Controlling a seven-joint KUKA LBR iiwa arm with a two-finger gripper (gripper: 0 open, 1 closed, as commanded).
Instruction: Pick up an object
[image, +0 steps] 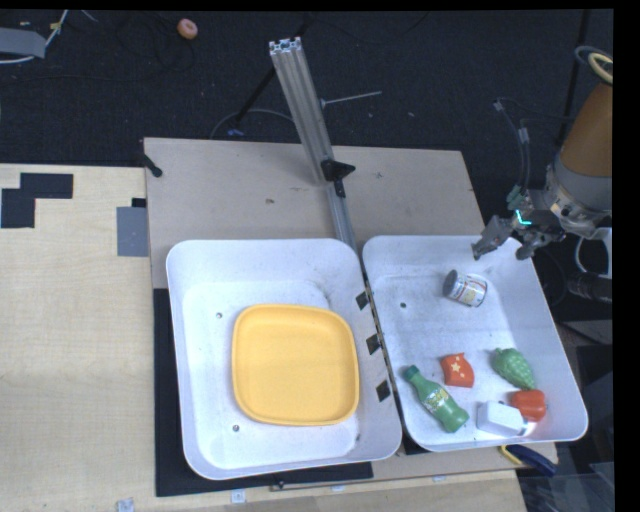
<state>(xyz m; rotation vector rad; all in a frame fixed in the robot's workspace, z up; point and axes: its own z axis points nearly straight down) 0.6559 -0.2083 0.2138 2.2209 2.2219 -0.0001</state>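
White plastic bins sit side by side on the table. Nearest in the right bin lie a green bottle, a red-capped white piece, a red block and a green lump; farther back, a small can. Beyond, the gripper hovers over the bin's far rim, spread and holding nothing. Judged as the approach step: next it must descend squarely over one object, likeliest the can.

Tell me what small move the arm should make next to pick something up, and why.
Probably move the gripper inward and down toward the small can. The gripper sits at the far edge of the right bin, holding nothing, and the can lies nearest to it, apart from the other items.
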